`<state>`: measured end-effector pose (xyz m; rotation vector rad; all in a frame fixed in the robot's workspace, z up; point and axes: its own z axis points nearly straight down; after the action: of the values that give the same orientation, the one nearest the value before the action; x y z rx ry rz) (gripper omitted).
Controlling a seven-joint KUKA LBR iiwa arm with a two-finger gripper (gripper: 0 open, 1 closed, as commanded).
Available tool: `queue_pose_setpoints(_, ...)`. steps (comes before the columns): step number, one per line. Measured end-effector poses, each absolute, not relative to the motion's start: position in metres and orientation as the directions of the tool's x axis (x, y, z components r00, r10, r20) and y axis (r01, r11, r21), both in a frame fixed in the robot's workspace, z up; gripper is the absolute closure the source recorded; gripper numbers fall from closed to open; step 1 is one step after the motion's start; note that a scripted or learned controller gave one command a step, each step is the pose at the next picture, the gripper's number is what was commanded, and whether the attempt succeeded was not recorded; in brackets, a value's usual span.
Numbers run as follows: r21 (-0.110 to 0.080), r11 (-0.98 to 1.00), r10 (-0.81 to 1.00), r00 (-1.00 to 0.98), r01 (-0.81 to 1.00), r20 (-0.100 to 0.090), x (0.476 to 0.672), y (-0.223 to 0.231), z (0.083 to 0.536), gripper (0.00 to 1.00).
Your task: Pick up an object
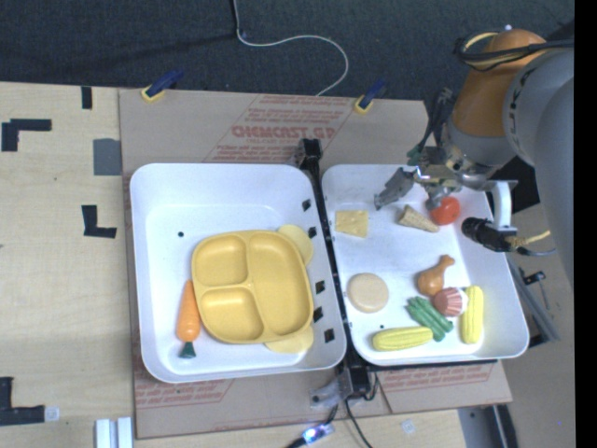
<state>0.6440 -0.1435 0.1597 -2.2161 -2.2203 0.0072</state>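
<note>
My gripper hangs over the back of the right bin, and its fingers look spread open with nothing between them. One dark finger points down to the left. Just below the gripper lies a tan wedge, and a red tomato sits right beside it, under the other finger. A pale yellow cheese slice lies to the left of the gripper. Nearer the front are a drumstick, a round bun, green beans, a pink piece and two corn cobs.
The left bin holds a yellow divided plate, an orange carrot at its left and yellow discs poking out from under it. A black divider separates the bins. The arm's orange band rises at the right.
</note>
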Motion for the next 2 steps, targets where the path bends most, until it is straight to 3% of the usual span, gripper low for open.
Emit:
queue_pose_setpoints(1,-0.005,0.001,1.0,-0.001,1.0,-0.001,0.641,-0.15,0.113,0.0)
queue_pose_setpoints(2,0.01,0.001,1.0,-0.001,1.0,-0.007,0.645,-0.153,0.093,0.0)
